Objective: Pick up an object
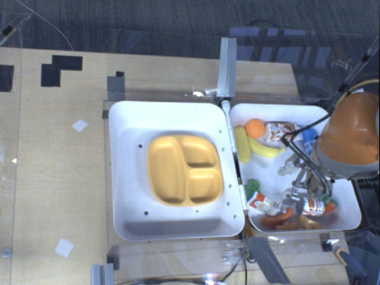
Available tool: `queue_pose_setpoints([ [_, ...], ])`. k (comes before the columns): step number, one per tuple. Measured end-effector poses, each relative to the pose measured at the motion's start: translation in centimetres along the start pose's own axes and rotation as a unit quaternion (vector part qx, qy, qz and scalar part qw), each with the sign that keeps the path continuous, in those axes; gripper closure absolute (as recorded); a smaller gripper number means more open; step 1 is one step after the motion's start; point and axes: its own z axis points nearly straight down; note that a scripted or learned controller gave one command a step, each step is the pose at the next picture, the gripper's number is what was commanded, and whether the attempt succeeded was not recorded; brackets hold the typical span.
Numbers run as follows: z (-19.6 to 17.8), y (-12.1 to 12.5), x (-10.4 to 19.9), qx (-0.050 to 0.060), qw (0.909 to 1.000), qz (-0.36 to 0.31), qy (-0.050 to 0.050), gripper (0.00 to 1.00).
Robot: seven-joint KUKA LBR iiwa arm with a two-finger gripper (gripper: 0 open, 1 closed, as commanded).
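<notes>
The left bin (124,159) is holding a yellow divided tray (183,170) at its centre. The right bin (350,215) is holding the clutter that the task draws from.

The arm (354,136) is reaching in from three o'clock, its orange band hanging over the right bin's three o'clock side. The gripper (304,190) is sitting low among the items toward the bin's five o'clock corner, just above a red and white can (314,206). Whether it is clenched on anything or released, I cannot tell; cables and metal parts are crowding that spot.

By my judgement the pick is not yet done: nothing is showing lifted clear of the bin, so the grasp and the lift are both remaining.

Going down in size, a yellow banana (264,149) and a corn cob (242,145) are lying near eleven o'clock in the right bin, with a printed packet (274,132) and an orange ball (255,127) at twelve o'clock. A small red and white packet (261,203) is lying at seven o'clock.

Printing is showing on the packets and the can, but it is too small to read.
</notes>
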Motion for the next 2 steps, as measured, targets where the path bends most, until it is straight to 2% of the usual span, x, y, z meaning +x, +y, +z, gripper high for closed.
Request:
queue_pose_setpoints([
  [1,4.6,-4.3,-1.0,0.001,1.0000,0.004,-0.001,0.00],
  [2,3.9,-8.7,-2.9,0.002,0.9999,0.010,0.005,0.00],
])
